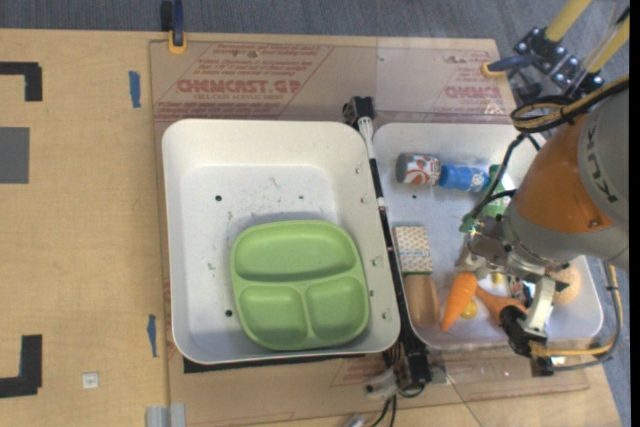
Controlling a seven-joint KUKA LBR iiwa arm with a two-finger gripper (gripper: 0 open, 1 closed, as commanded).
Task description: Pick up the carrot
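Gripper [497, 287] low in the right bin [590, 320], just beside the carrot [459, 300]; can't tell how the hand is set.

A crowded right bin [590, 320]: the carrot [459, 300] lies hemmed between a brown block [421, 300] on one side and the gripper [520, 300] on the other, while open floor remains between it and the can [418, 170] above.
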